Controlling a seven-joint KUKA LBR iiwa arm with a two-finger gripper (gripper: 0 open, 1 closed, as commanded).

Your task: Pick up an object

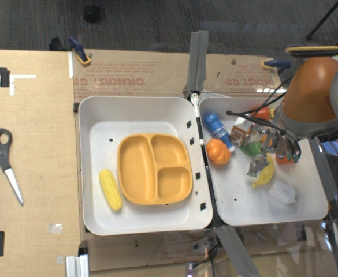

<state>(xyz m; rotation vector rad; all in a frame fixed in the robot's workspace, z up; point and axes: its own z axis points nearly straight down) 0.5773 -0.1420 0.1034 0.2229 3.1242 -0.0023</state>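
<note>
The right bin (307, 209) holds a small orange pumpkin-like fruit (218, 151), a blue bottle (216, 127), a brown packet (240, 134), a green item (251, 149), a red piece (284, 158), a yellow banana (264, 175) and a clear plastic piece (281, 194). My gripper (257, 167) hangs low over the bin's middle, its tips just above the banana's upper end. I see nothing held between its fingers. The orange wrist band (313, 94) covers the bin's far right corner.
The left bin (93, 212) contains a yellow divided plate (155, 167) and a corn cob (110, 190). Scissors (6, 163) lie on the wooden bench at far left. A cardboard sheet (134, 77) lies behind the bins. Cables trail from the wrist across the right bin.
</note>
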